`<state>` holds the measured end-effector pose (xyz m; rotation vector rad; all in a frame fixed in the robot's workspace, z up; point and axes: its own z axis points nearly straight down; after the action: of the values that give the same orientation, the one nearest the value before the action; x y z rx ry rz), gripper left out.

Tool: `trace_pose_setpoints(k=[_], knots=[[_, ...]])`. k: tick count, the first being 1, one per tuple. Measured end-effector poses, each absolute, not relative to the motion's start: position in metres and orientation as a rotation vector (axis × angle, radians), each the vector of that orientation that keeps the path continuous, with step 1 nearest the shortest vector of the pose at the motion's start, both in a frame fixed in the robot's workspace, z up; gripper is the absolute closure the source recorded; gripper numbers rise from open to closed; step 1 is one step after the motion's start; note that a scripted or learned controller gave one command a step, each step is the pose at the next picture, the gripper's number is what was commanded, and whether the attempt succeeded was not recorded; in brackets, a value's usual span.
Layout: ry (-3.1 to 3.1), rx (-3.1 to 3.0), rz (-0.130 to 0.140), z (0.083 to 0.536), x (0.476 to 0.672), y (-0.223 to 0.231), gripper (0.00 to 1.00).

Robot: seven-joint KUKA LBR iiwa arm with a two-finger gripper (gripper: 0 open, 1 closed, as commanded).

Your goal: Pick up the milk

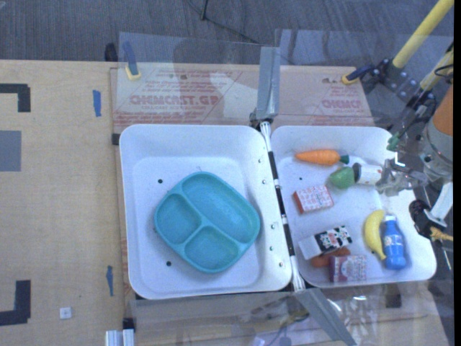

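Two shallow white bins sit side by side on the tabletop. The left bin (137,150) holds a single teal divided plate (207,222) with three compartments, lying a little toward that bin's near side with bare white floor all around it. The right bin (288,139) is crowded: an orange carrot (317,156) lies near its far edge, a green-and-white bottle-like item (353,175) just beyond it toward the right, and a small red-and-white patterned box (312,198) sits near the middle-left. Along the near side lies the milk (326,241), a small carton printed in black and white cow patches, tipped on its side, with a pink-red packet (348,268) touching it at the near edge. A yellow banana (372,232) and a blue bottle (392,244) lie side by side by the near-right corner. The open floor in this bin is a patch in the centre, between the patterned box, the green item and the banana. The pincer (395,176) hangs over the right edge of the right bin, close to the green-and-white item; whether its fingers are parted or closed I cannot tell. The milk lies well apart from it, toward the near-left part of the same bin, with the banana between them.
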<state>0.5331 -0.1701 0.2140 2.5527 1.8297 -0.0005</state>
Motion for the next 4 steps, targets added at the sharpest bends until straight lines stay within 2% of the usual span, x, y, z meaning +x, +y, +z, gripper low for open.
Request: trace_pose_setpoints(k=[1, 2, 3, 4], knots=[[1.831, 2.552, -0.001, 0.214, 0.533, -0.17, 0.0], [2.489, 1.919, 0.0, 0.11, 0.516, -0.142, 0.0], [2.547, 1.833, 0.003, 0.126, 0.586, -0.138, 0.0], [2.651, 1.685, 0.002, 0.093, 0.513, -0.107, 0.0]])
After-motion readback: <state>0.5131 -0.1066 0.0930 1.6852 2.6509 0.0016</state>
